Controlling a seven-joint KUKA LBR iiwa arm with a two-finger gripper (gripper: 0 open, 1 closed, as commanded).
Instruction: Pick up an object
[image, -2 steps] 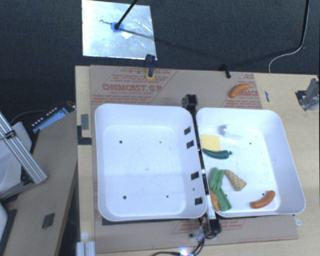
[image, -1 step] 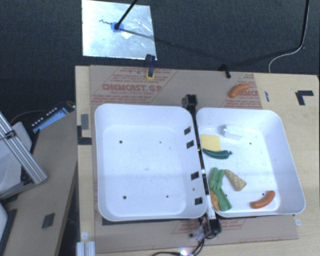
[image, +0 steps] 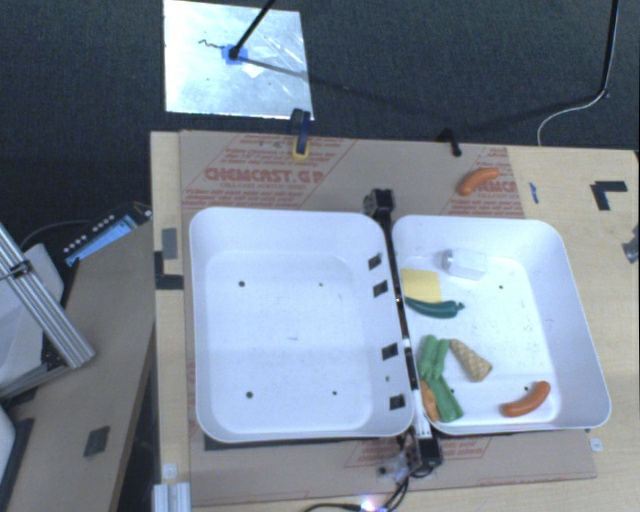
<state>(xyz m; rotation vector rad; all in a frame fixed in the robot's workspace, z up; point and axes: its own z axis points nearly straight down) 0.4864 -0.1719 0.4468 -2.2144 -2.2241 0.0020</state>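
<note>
A: Quick count pls. Bins?
B: 2 white bins, side by side. Left bin (image: 290, 330), right bin (image: 540, 300). All the loose items in a bin are in the right one.
A: What's in it?
B: 1 yellow block (image: 421, 285) by the inner wall, 1 clear plastic piece (image: 462, 262) just behind it, and 1 dark green pepper (image: 437, 308) touching the block's front edge. Then a bunch of green pods (image: 436, 357), approx 3 but they overlap, so can't count for sure. 1 orange piece (image: 429, 398) is tucked vs. the pods at the front. 1 tan wedge (image: 470, 360) sits just right of the pods.
A: Sausages?
B: 2 total. 1 orange-red sausage (image: 526, 399) in the right bin's front right corner, apart from the rest. 1 second sausage (image: 478, 180) outside, on the cardboard sheet (image: 260, 172) behind that bin.
A: Gripper, open or closed? Holding anything?
B: Can't tell, either way. Every item lies flat on bin floor or cardboard.
</note>
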